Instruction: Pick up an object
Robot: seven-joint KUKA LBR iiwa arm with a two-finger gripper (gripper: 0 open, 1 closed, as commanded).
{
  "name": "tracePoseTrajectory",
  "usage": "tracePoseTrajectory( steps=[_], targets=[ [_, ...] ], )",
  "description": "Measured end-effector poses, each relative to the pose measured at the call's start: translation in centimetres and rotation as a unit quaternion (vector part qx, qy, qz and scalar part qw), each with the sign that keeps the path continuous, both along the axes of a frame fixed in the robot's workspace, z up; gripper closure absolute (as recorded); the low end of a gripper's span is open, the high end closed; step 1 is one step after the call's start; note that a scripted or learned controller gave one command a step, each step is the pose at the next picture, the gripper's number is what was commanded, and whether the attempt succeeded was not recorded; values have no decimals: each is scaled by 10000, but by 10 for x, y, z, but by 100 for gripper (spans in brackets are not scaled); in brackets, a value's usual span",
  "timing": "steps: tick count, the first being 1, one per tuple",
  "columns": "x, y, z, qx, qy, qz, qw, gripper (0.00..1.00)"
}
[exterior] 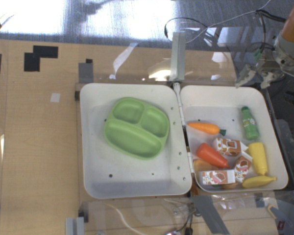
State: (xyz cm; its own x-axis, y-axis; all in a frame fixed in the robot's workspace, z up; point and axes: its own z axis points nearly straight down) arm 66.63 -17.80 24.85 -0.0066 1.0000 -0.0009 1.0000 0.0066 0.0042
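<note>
1. Two-finger gripper (258, 77) hovering beyond the far right corner of the right shallow white bin (220, 98); impossible to tell how it stands, nothing visibly held.
2. In that bin: orange toy carrot (204, 128) at the left wall, green plastic bottle (249, 123) near the right wall, yellow toy corn cob (258, 157) and yellow toy banana (257, 181) in the near right corner.
3. Green three-compartment plastic plate (136, 127) centred in the left shallow white bin (95, 180).
</note>
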Motion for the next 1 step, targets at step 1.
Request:
tracePoseTrajectory(
  steps=[1],
  targets=[
    [-55,54,-106,9,14,-875,9962,0]
  ],
)
